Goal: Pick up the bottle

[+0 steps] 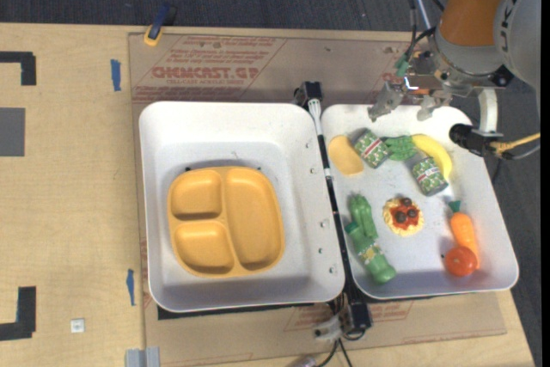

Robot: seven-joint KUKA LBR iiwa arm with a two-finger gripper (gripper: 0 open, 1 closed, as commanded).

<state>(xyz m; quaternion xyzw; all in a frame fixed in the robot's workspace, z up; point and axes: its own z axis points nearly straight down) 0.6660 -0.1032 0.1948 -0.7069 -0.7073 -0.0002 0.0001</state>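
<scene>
Bins side by side on the tabletop (69, 185), and the action is all on the right. The left bin (163, 133) carries a yellow divided tray (226, 219) sitting square in its floor. The right bin (503, 271) is the busy one: the green bottle (368, 238) lies on its side along the bin's left wall, running from mid-bin down toward the near edge, touching nothing but the bin floor as far as can be seen. Just right of it sits a small pizza toy (404, 216), and further right a carrot (463, 229) with a red tomato (461, 261) right below it. Up at the far end, a pale yellow piece (345, 155) rests by the left wall, next to two green printed cans (372, 148) and (427, 173), with a leafy green piece (400, 146) between them and a banana (434, 153) curving along beside the second can.

Now the arm (490, 4), grey with its orange band, comes in from the upper right. The pincer (406, 106) hangs over the far rim of the right bin, its two fingers (383, 103) spread apart with nothing between them. It sits well apart from the bottle, which lies at the opposite, nearer end of the bin.
</scene>
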